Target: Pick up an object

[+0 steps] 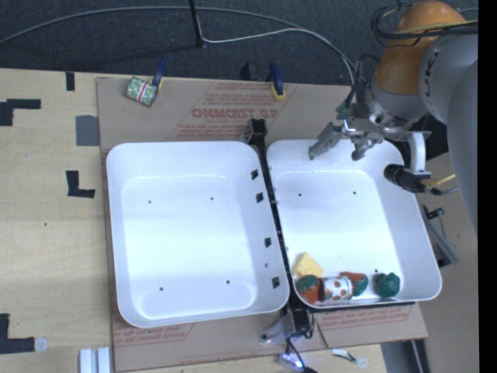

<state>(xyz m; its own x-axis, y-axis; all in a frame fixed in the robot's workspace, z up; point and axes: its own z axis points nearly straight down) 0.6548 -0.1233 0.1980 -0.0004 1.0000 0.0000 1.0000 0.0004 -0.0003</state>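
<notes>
Nearest the camera, a row of small objects lies along the near wall of the right bin (404, 231): a yellow block (307, 266), a red and white can (337, 287) and a green piece (387, 284). The gripper (342, 147) hangs over that bin's far edge, its two fingers spread apart with nothing between them. The objects sit well apart from it toward the near wall, the row running left to right, so my guess is the arm must travel across the bin's whole bare floor.

1 cam | fixed overhead, slanted | both bins (116, 162) in frame
</notes>
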